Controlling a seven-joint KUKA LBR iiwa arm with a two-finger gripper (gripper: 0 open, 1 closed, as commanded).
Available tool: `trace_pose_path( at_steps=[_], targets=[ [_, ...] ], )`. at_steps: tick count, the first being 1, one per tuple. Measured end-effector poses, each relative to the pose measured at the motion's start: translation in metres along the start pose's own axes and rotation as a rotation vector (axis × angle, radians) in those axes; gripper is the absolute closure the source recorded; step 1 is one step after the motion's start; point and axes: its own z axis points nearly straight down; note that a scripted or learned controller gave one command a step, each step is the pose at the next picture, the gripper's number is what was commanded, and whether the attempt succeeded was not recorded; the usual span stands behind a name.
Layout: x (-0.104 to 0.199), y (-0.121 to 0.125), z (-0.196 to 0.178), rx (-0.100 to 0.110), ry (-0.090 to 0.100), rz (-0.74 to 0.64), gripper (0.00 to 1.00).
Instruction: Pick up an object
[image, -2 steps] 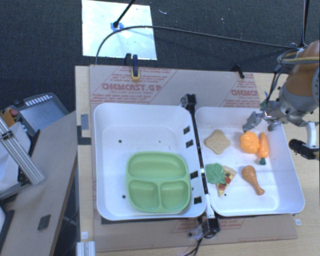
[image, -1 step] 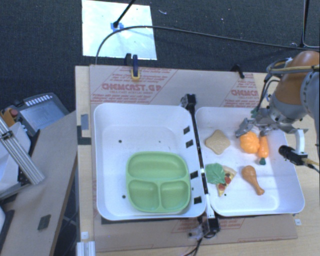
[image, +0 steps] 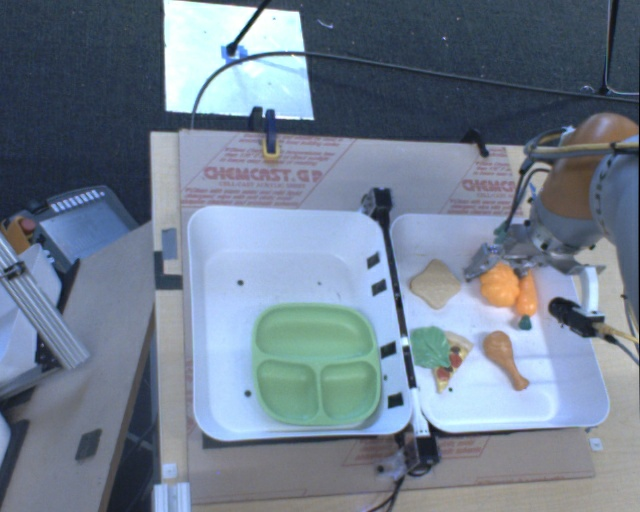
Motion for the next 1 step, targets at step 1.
trace_pose_path(
  at_steps=[1],
  targets=[
    [-0.0001, 0.0014, -0.0122, -0.005, -0.001, -0.002, 1.00]
  ],
)
